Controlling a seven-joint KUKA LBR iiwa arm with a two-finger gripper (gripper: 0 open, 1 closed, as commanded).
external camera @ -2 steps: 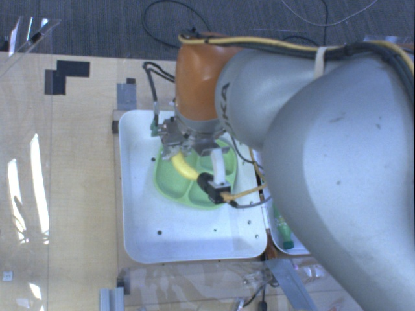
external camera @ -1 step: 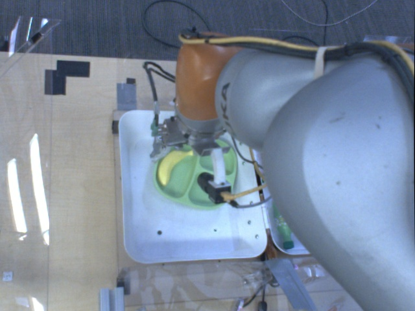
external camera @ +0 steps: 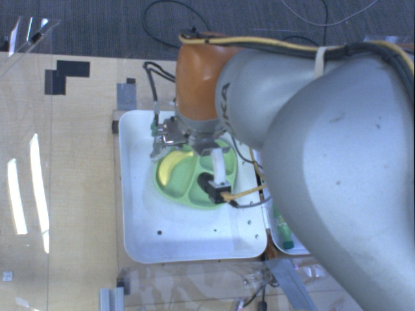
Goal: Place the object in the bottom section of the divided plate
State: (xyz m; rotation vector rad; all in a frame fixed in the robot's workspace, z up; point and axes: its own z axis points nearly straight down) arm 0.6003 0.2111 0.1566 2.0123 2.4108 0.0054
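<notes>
A light green divided plate (external camera: 185,188) lies in the left white bin (external camera: 194,241), towards its back. A yellow curved object (external camera: 170,167) rests in the plate's left section. My gripper (external camera: 198,149) hangs low over the middle of the plate, just right of the yellow object, with the orange wrist band directly above it. The arm hides the plate's back and right parts. A white and black part of the gripper reaches down over the plate's right side.
The right bin (external camera: 288,246) is mostly hidden under the arm; a small green object (external camera: 284,229) lies at its left edge. Cables trail along the arm and across the floor behind the bench. The front half of the left bin is bare white.
</notes>
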